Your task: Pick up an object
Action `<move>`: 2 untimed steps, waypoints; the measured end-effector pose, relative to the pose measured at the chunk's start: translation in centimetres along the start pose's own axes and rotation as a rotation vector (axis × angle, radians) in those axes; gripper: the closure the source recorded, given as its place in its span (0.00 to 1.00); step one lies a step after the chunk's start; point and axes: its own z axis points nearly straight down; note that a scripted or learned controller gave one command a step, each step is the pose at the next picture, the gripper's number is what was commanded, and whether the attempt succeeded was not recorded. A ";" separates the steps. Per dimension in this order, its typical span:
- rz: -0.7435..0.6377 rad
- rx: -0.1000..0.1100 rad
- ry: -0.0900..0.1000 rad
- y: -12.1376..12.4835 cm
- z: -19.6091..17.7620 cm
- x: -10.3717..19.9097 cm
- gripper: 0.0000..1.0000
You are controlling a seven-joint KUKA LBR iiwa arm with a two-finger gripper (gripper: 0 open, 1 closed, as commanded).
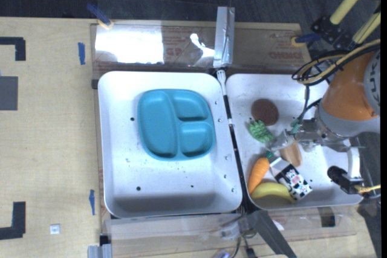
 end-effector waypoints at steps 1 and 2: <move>0.004 -0.001 -0.001 0.1 -0.7 -0.2 1.00; 0.100 0.003 0.002 1.2 -11.1 9.3 1.00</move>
